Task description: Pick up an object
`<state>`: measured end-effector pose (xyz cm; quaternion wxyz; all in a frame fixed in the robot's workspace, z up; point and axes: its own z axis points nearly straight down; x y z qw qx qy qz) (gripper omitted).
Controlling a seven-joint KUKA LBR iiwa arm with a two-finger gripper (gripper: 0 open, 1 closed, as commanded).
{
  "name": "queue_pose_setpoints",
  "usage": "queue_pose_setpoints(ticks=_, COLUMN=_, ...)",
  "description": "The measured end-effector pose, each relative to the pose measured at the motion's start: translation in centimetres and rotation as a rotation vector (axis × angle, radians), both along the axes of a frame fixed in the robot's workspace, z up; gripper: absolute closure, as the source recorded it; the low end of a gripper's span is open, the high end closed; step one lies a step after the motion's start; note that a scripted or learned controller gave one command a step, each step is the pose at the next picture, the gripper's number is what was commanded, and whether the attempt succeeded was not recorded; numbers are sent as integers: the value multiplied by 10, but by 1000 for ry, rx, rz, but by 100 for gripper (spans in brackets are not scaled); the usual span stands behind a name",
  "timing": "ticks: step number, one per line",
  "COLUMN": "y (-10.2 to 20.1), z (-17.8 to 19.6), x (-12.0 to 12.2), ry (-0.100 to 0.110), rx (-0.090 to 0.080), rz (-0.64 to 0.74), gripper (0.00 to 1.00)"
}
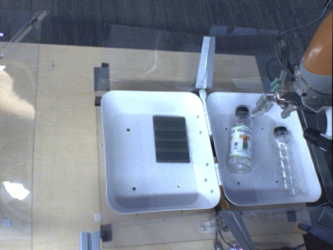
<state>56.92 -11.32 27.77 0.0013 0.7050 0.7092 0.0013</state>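
Two clear plastic bottles lie in the right bin (pixel 307 191). One has a black cap and a green and white label (pixel 240 144). The other is unlabelled with a black cap (pixel 284 160), and lies nearer the right wall. A dark ribbed rectangular block (pixel 170 138) lies flat in the middle of the left bin (pixel 119 155). My gripper (pixel 271 107) hangs over the far edge of the right bin, just beyond the two bottle caps. It is open, with nothing between its fingers. The orange band of the arm (pixel 318 53) rises at the right.
A metal post (pixel 205 64) stands at the far end of the seam between the bins. Cables (pixel 283 46) run behind the right bin. A clear sheet covers the wooden bench (pixel 52 139) to the left.
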Motion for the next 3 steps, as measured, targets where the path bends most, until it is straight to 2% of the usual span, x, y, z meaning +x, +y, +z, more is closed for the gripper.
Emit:
queue_pose_setpoints(ticks=1, y=-9, z=-144, x=14, ry=2, rx=0, rz=102, gripper=0)
queue_pose_setpoints(ticks=2, y=19, z=-188, x=15, ry=-9, rx=-2, rz=151, gripper=0)
queue_pose_setpoints(ticks=3, y=20, z=-177, x=16, ry=-13, rx=-2, rz=152, gripper=100)
